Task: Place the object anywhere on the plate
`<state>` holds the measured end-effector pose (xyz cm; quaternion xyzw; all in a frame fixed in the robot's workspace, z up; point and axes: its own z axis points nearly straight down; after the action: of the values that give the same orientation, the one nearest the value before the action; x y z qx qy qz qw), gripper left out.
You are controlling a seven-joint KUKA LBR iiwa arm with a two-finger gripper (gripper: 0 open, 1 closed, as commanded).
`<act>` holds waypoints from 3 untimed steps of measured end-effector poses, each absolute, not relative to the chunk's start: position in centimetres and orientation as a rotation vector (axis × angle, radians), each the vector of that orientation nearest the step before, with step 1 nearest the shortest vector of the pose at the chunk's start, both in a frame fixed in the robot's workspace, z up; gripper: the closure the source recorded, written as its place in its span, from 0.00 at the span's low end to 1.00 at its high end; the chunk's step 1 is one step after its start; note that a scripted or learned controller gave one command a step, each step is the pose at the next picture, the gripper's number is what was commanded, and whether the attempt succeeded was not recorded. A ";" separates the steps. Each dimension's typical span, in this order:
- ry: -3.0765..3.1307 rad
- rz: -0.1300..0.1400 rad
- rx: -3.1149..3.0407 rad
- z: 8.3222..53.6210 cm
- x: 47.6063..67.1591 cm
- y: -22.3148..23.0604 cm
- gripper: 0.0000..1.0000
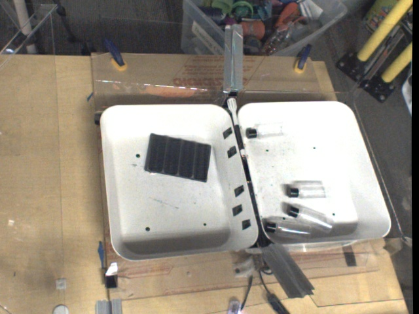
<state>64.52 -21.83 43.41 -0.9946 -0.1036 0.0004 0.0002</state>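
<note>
How far the jaws stood open, and whether they had hold of anything, could not be told. The likely objects, four clear vials with black caps, lay on their sides in the right bin [340, 129], the side from which the arm would reach in: one vial [263, 131] alone near the far wall, another [305, 190] further forward, and a pair [302, 217] crowded together against the near wall, probably where they had rolled. The plate [177, 157], a dark ribbed rectangle lying flat and slightly askew, sat in the left bin [124, 195] with bare white floor all round it, so any carry would seemingly have to clear the raised rims [237, 175] where the two bins met. On the counter [46, 175] behind the bins stood a clear tote of bright toys [262, 8], well apart from the work.
</note>
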 end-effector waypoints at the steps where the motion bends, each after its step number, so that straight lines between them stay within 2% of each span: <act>1: -0.539 0.000 -3.095 43.4 65.0 -22.1 1.00; 3: -0.323 0.002 -3.123 41.7 66.0 -22.2 1.00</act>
<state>66.01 -22.22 41.69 -0.9947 -0.1028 0.0007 0.0007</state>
